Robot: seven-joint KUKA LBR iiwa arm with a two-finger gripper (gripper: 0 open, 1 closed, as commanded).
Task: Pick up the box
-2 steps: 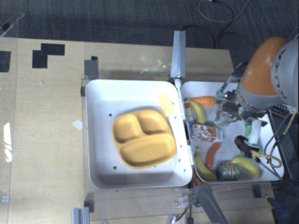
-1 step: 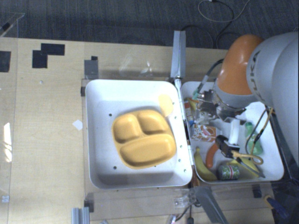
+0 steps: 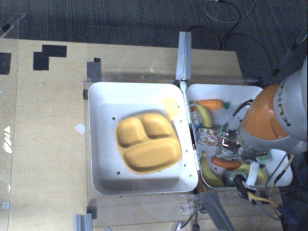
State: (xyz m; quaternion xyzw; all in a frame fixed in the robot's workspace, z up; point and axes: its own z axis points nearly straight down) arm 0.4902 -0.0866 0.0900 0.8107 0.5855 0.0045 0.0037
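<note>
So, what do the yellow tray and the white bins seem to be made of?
The yellow tray looks like moulded plastic with a matte finish: it has rounded compartment walls, an even colour and only soft highlights. The left bin and the right bin look like thin, smooth, slightly glossy plastic with rounded corners, though painted metal is possible.

There are two shallow white plastic bins, the left bin [image 3: 96, 143] and the right bin [image 3: 231, 91]. In the left bin lies one yellow plastic tray with three hollows [image 3: 148, 142]. In the right bin I count one orange carrot [image 3: 210, 104], one red sausage [image 3: 226, 163], one small flat printed box [image 3: 209, 137], and three yellow bananas: one [image 3: 203, 114], two [image 3: 210, 171], three [image 3: 253, 170].
</note>
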